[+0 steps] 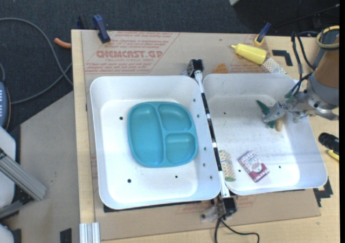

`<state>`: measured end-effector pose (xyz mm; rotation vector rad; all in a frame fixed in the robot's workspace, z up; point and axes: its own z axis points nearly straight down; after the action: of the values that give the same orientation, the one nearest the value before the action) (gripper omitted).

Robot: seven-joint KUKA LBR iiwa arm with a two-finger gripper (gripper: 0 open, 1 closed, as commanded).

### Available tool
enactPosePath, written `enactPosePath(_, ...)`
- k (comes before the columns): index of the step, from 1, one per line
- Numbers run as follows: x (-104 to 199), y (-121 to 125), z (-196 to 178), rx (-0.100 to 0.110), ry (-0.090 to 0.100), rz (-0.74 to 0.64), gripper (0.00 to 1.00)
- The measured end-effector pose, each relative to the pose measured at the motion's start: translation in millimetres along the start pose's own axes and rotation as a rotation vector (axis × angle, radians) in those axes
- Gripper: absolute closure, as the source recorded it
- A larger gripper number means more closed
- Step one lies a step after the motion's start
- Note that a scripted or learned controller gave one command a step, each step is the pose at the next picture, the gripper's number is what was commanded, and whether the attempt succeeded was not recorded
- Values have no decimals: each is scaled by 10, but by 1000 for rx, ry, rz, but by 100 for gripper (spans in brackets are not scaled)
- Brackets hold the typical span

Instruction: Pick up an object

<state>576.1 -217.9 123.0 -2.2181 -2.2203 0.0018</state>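
My gripper (276, 115) hangs low over the upper right part of the right bin (302, 150), and the grey arm with its orange band (327, 69) comes in from the right. A small dark green object (263, 106) lies right at the gripper's left side, and a yellowish bit (279, 125) shows just below it. Whether either one is held, I cannot tell. A red and white packet (253, 165) lies flat in the bin's lower middle. A beige patterned piece (226, 164) rests against the divider.
A teal divided plate (161, 133) lies in the middle of the left bin (108, 182). A yellow object (249, 51) lies on the bench behind the right bin. Blue clamps (101, 27) (262, 32) grip the bench's far edge.
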Motion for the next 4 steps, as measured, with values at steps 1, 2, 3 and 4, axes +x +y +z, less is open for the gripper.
enactPosePath(1, 196, 327, 390, -3, -1, -1, 0)
enactPosePath(2, 174, 371, 213, -18, -8, -2, 100)
enactPosePath(3, 844, 762, -299, -5, -1, -1, 100)
enactPosePath(4, 225, 662, -361, -6, -4, 2, 100)
